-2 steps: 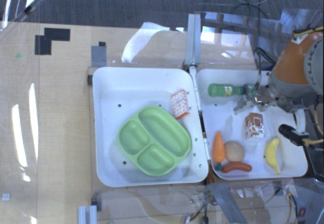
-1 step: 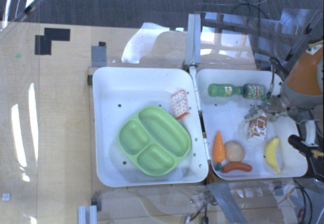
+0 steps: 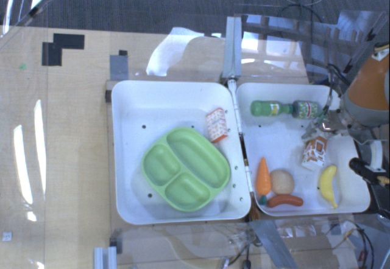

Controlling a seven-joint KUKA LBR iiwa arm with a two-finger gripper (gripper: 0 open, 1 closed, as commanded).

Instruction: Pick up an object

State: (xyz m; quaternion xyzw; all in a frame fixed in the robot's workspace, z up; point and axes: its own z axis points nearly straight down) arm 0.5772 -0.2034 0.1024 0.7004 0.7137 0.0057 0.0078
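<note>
The right bin [image 3: 277, 140] holds several objects. A green bottle [image 3: 283, 108] lies on its side along the back wall. A small brown-and-white carton [image 3: 314, 154] stands in the middle right, with a yellow banana [image 3: 328, 185] beside it near the right wall. An orange carrot [image 3: 262, 176], a round beige ball [image 3: 282, 181] and a red sausage [image 3: 284, 201] lie at the front. My gripper [image 3: 317, 128] hangs just over the carton's top end, next to the bottle's cap. The grey arm with its orange band [image 3: 368, 88] comes in from the right.
The left bin [image 3: 128, 140] holds a green divided plate [image 3: 186, 168] and a small red-and-white packet [image 3: 216, 125] near the shared wall. A ridge between the bins [image 3: 239, 140] separates them. Clear plastic frames and cables stand behind the right bin.
</note>
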